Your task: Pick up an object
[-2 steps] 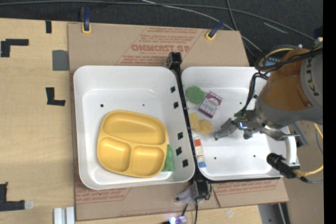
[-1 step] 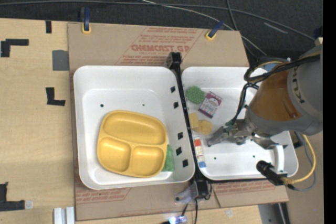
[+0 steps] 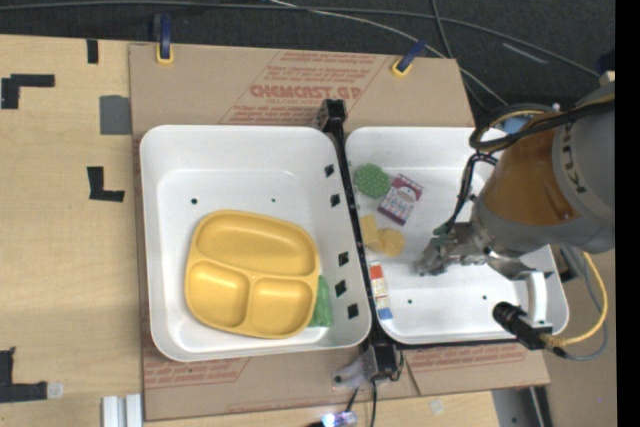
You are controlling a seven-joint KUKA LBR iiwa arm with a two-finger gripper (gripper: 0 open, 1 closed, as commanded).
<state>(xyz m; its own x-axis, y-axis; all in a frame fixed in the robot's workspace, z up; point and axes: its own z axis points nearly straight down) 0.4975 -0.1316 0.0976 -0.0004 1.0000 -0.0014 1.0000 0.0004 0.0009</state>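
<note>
The gripper (image 3: 432, 258) hangs low over the floor of the right bin (image 3: 455, 315), at about 3 o'clock from the yellow piece (image 3: 382, 237); whether it is wide or narrow cannot be told, and nothing shows in it. At 12 o'clock from that piece lie a green round object (image 3: 371, 180) and a maroon packet (image 3: 399, 199). The left bin (image 3: 165, 215) holds a yellow divided tray (image 3: 250, 272).
</note>
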